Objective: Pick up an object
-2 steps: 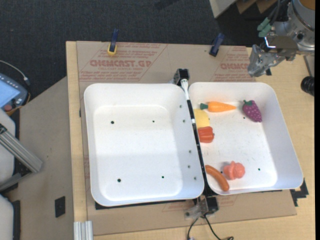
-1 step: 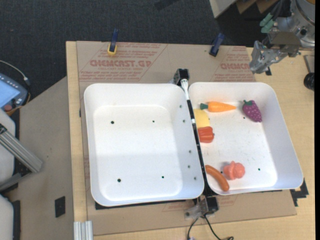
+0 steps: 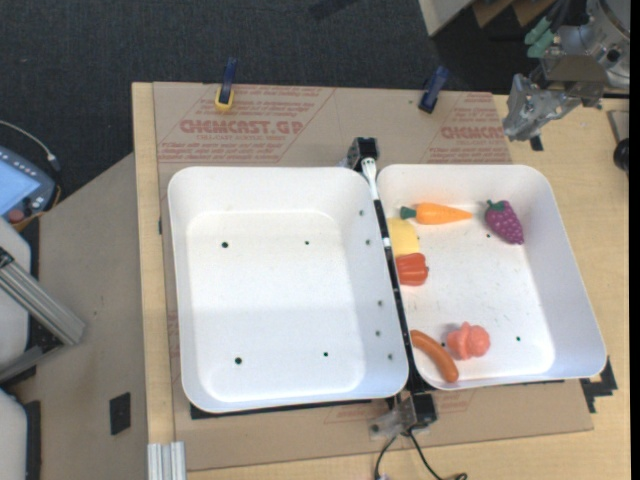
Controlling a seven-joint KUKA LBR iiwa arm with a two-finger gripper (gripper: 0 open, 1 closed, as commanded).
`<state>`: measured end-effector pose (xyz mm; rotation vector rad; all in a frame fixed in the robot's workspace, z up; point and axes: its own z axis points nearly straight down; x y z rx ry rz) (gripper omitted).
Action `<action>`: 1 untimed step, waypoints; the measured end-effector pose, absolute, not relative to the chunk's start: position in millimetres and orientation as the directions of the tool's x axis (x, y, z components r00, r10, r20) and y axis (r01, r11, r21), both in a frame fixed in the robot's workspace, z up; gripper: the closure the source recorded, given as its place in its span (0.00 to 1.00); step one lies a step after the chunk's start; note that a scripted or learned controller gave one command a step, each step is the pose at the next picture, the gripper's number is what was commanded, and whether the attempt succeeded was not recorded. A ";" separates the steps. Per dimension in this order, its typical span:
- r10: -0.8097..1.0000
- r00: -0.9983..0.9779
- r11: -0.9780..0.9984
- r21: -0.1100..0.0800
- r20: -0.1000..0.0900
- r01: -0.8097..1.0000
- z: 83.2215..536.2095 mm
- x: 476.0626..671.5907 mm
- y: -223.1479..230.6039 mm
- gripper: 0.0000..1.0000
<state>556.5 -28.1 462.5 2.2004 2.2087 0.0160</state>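
Nearest the camera, at the bottom of the right bin (image 3: 570, 298), we see an orange-brown sausage (image 3: 434, 355) lying on a diagonal beside a pink toy (image 3: 468, 341). Further up along the divider sit a yellow piece (image 3: 402, 236) and a red pepper (image 3: 412, 268), touching each other, and across the top lie a carrot (image 3: 437, 213), its long axis left to right, and a purple grape bunch (image 3: 505, 222). The left bin (image 3: 200, 268) lies alongside.

Our gripper (image 3: 527, 118) hangs in the upper right of the frame, above and outside the top rim of the right bin, carrying nothing; whether it is spread or pressed together we cannot tell at this size. The wrist points down toward the bench, the arm entering from the upper right corner.

Every candidate lies below and left of the gripper in the frame. We judge the grape bunch the closest, almost straight below, with the carrot next, further left. Reaching either calls for travel down-frame over the rim, then descent.
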 end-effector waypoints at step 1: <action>1.000 -0.005 0.005 0.028 -0.011 1.000 473.1 557.2 -27.9 1.00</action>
